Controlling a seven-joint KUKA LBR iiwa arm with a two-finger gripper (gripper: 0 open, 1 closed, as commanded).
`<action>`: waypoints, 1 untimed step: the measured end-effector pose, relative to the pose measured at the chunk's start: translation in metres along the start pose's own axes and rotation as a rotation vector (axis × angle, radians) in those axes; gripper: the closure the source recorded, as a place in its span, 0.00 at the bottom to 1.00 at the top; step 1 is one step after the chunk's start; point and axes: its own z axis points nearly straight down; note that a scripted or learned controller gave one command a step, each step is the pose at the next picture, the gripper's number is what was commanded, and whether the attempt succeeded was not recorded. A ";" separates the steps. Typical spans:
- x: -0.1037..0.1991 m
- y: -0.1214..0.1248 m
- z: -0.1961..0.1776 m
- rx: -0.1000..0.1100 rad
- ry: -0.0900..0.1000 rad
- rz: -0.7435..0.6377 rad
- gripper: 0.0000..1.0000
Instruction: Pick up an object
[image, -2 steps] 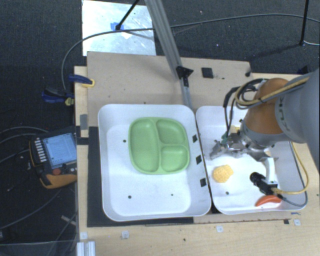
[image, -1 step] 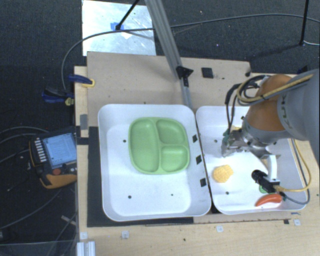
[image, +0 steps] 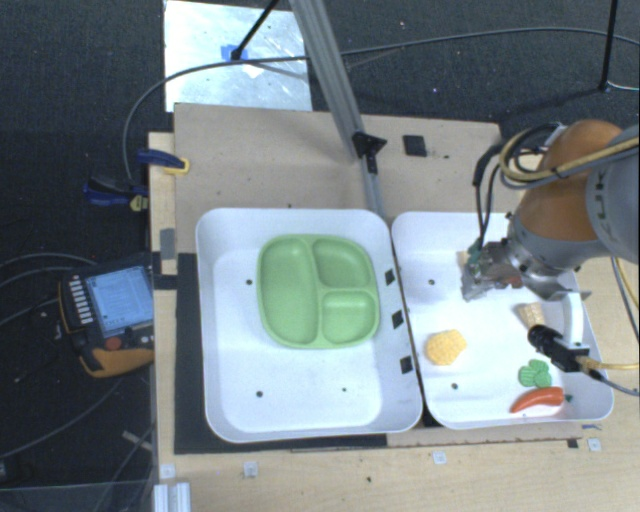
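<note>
The right bin (image: 440, 240) holds a yellow knobbly toy (image: 445, 347) near its left-middle. A small green toy (image: 534, 375) and a red-orange toy (image: 537, 401) lie by its front right corner. A small beige piece (image: 529, 313) rests near the right side. My gripper (image: 479, 279) is low over the bin's back middle, up and to the right of the yellow toy. A small tan thing (image: 465, 258) shows just at the gripper's left edge. What is under the gripper is hidden.
The left bin (image: 230, 380) carries a green divided plate (image: 318, 290). The arm's grey body with its orange band (image: 575, 175) hangs over the right bin's back right corner. A slanted grey pole (image: 340, 90) crosses the board behind the bins.
</note>
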 end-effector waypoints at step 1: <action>0.004 0.001 -0.064 -0.002 0.000 -0.004 1.00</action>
